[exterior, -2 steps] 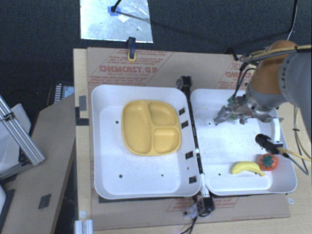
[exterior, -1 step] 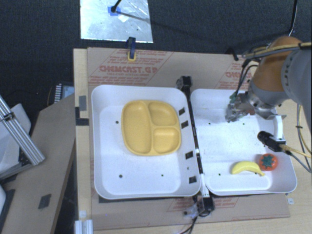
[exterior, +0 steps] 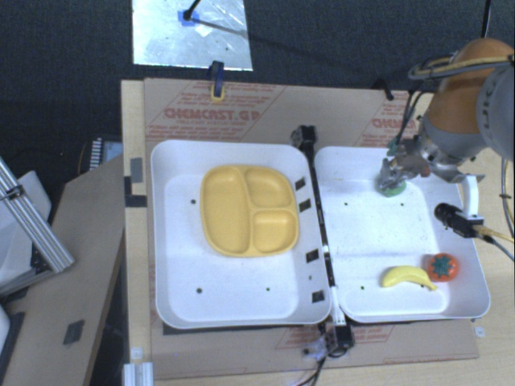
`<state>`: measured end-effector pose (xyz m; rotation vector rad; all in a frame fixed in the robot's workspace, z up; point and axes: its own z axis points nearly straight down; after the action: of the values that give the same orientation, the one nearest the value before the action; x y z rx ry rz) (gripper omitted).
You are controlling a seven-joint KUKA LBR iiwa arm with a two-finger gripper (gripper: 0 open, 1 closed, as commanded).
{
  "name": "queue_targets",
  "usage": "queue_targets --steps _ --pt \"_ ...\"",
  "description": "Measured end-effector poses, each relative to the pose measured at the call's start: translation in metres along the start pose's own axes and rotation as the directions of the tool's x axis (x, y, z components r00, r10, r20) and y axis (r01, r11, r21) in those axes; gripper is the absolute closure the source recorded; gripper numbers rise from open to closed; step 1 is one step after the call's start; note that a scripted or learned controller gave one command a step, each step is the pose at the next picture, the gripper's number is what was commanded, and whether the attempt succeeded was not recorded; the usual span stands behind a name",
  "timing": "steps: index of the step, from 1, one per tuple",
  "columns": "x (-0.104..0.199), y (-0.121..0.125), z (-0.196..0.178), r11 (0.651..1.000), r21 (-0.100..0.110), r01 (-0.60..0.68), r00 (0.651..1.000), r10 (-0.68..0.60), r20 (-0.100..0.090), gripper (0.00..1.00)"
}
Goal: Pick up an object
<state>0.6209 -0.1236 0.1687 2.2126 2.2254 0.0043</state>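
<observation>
In the right bin [exterior: 362, 240] a yellow banana [exterior: 406, 277] lies near the front, with a red tomato-like toy [exterior: 443, 267] just to its right. My gripper [exterior: 392, 177] reaches down into the back of that bin, directly over a small green object [exterior: 392, 189] that peeks out under the fingertips. Whether the fingers grip it is unclear from this angle. A yellow divided plate [exterior: 248, 211] rests in the left bin [exterior: 185, 280].
A black divider with clips [exterior: 316, 215] runs between the two bins. The arm's grey and orange wrist [exterior: 467, 95] hangs over the right bin's back right corner, and a black cable end [exterior: 455, 219] sticks in from the right edge.
</observation>
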Motion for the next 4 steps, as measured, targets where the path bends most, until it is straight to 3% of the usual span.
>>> queue_targets --steps 2,4 --pt "-0.005 0.006 -0.119 1.000 -0.003 0.001 1.000 -0.001 0.001 1.00" --pt "0.085 -0.016 -0.090 1.000 0.004 0.003 1.000 -0.003 -0.002 1.00"
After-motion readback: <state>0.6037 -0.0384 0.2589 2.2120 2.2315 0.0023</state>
